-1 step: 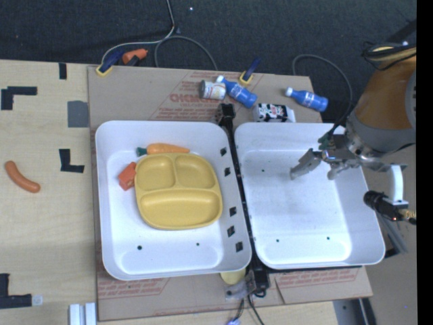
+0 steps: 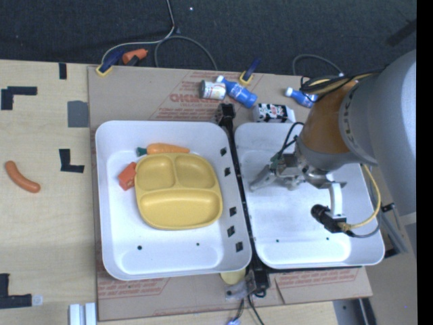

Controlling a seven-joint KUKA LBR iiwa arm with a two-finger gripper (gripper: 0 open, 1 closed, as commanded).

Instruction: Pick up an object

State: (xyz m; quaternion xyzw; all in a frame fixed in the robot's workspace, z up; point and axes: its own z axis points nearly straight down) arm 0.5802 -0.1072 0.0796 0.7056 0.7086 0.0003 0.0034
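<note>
Arm [image 2: 379, 114], frame right, hangs over the right bin [image 2: 298, 249]; gripper [image 2: 260, 179] sits low at centre, fingers apparently spread, gripping nothing. Candidates lie in the left bin [image 2: 115, 249]: tray [image 2: 178, 189], carrot [image 2: 166, 149]. Pick not yet made.

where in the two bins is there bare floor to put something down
Left bin: bare floor along the near edge below the yellow divided plate, plus a narrow strip at its left. Its far side is crowded by the carrot and a small orange piece. Right bin: bare near-left floor; the gripper and arm cover the middle and far side.
</note>
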